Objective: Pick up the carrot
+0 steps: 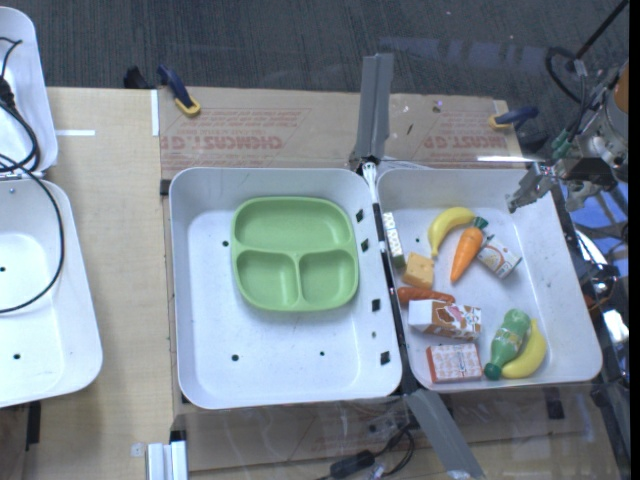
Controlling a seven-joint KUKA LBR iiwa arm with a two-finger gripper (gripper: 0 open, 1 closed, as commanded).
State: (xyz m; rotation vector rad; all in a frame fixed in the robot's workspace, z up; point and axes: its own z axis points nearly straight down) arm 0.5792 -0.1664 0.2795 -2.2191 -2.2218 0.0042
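The carrot is orange with a green top and lies in the right bin, tip pointing toward the front. Its top touches a yellow banana on the left, and a small white bottle lies just to its right. My gripper hangs over the bin's far right corner, up and to the right of the carrot and apart from it. Its fingers are spread open with nothing between them.
The right bin also holds a cheese wedge, a white and red carton, a red box, a green bottle and a second banana. A green divided plate sits in the left bin.
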